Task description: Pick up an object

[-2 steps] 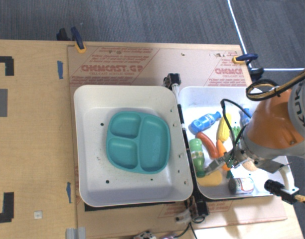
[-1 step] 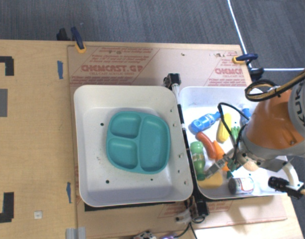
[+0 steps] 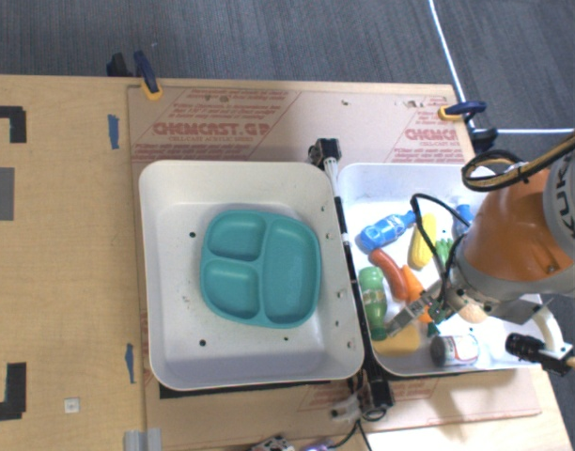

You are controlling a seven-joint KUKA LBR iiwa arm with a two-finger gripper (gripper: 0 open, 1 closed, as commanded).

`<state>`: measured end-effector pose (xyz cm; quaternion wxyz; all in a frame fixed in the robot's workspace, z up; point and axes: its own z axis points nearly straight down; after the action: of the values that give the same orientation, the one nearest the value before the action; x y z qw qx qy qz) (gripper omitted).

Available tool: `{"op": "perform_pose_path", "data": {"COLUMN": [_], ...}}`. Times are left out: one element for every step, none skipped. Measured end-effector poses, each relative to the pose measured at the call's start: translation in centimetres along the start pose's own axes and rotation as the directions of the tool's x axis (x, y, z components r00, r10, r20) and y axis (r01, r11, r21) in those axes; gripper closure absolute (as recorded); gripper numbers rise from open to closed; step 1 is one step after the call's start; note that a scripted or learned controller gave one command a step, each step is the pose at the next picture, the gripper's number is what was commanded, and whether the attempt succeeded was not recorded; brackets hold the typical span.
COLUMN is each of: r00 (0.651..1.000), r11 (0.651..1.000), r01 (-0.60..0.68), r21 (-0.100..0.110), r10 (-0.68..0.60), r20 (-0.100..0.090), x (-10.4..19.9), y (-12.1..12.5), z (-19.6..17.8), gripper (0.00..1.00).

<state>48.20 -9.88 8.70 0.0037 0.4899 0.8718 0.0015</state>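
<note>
- The arm (image 3: 518, 238) comes in from the right and sits over the right bin (image 3: 358, 178), orange band and all.
- The tool (image 3: 421, 313) is down low near that bin's front edge, in among the clutter. Honestly can't tell how it's set, it's too small and busy there.
- Right bin is the loaded one: a blue bottle (image 3: 383, 231) toward the back, a yellow piece (image 3: 422, 242) just right of it, an orange carrot-looking thing (image 3: 393, 272) in the middle, a green item (image 3: 371, 285) by the left wall, a yellow block (image 3: 400, 338) at the front.
- A small grey and white can (image 3: 454, 349) lies in the front right corner, just beside the tool.
- Left bin (image 3: 165, 280) has a teal divided plate (image 3: 261, 266) lying flat around its middle.
- Both bins touch side by side on the bench (image 3: 53, 271).
</note>
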Motion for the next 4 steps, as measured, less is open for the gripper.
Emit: {"op": "perform_pose_path", "data": {"r00": [0.724, 0.724, 0.298, 0.511], "r11": [0.724, 0.724, 0.298, 0.511], "r01": [-0.69, -0.69, -0.954, -0.859], "r21": [0.002, -0.001, 0.008, 0.012], "r10": [0.69, 0.69, 0.954, 0.859], "r20": [0.001, 0.003, 0.005, 0.003], "x": [-0.8, -0.9, 3.4, 1.1], "y": [-0.6, -0.6, 6.7, 0.4], "z": [0.1, -0.9, -9.7, -11.6], "gripper": [0.0, 1.0, 1.0, 1.0]}}
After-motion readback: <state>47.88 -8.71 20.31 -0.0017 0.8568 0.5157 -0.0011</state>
